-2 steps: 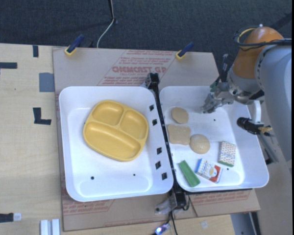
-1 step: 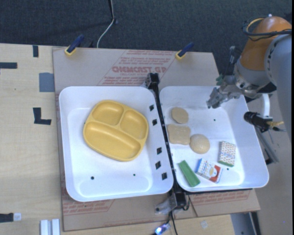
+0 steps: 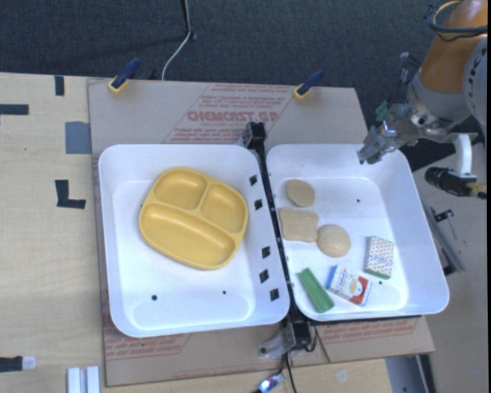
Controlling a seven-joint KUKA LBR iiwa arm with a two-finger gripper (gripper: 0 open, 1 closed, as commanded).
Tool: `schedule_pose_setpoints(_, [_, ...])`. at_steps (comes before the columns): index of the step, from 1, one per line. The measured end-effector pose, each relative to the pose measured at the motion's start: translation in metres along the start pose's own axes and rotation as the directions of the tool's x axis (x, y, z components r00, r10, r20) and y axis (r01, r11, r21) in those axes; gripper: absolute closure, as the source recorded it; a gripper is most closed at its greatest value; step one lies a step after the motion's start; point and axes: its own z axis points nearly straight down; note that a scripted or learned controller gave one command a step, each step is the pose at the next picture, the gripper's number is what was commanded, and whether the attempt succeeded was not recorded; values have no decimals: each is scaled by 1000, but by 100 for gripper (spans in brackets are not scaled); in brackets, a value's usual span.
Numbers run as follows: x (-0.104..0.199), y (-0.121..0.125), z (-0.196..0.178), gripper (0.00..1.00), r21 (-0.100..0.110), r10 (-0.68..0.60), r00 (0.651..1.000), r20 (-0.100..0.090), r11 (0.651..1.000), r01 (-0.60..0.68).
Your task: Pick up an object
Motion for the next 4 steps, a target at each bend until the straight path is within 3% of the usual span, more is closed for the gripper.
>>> schedule_pose_setpoints(1, [0,1,-52,100,-2,0,1000,0,1000,0])
schedule_pose_setpoints(3, [100,-25,-27,100,7,-2,1000,-1,1000,2])
schedule_pose_setpoints(4, [156,-25,-33,100,5,-4,1000,-2,1000,4])
